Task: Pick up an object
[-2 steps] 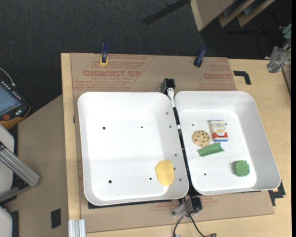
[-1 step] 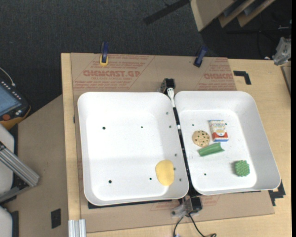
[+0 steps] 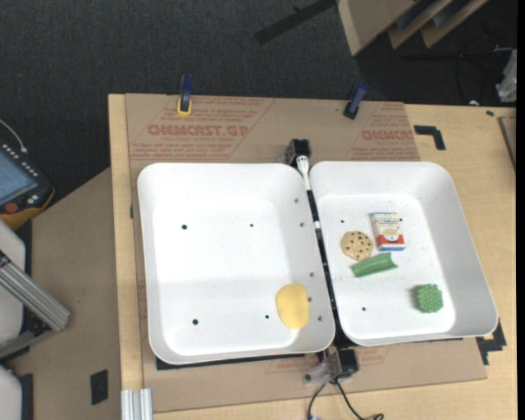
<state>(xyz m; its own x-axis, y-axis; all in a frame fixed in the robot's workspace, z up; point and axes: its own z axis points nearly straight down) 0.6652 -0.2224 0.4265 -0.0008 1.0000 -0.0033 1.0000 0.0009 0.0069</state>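
At the edges of the view, far from the cookie (image 3: pixel 356 244), several things cut off: up and to its right, pale wooden pieces (image 3: pixel 410 25), only partly inside the frame; far to its left, a device with a blue screen (image 3: pixel 10 182), mostly outside; below that, a slanted metal profile (image 3: pixel 34 294), its ends cut. Below the cookie, past the bin rims, a small black part with cables (image 3: pixel 332 385), hard to make out. On the cardboard sheet (image 3: pixel 246 123) above, red lettering, partly covered by the bins. State of the hand: cannot tell.

Cookie itself lying in the right bin (image 3: pixel 469 246), near its left wall. Just right of the cookie, a small white carton (image 3: pixel 386 230) with red and blue print, too small to read. Just below the cookie, a green stick (image 3: pixel 373 266), tilted. Further down and right, apart from the rest, a green bumpy ball (image 3: pixel 428 298). Down and left of the cookie, across the dark seam, a yellow lump (image 3: pixel 293 305) in the left bin (image 3: pixel 146 246), close to the bottom right corner.

Both bins resting on the cardboard sheet, this on a tan counter (image 3: pixel 82 246). Two blue clamps (image 3: pixel 185 94) on the far edge of the sheet. Beyond, a dark floor (image 3: pixel 123 49).
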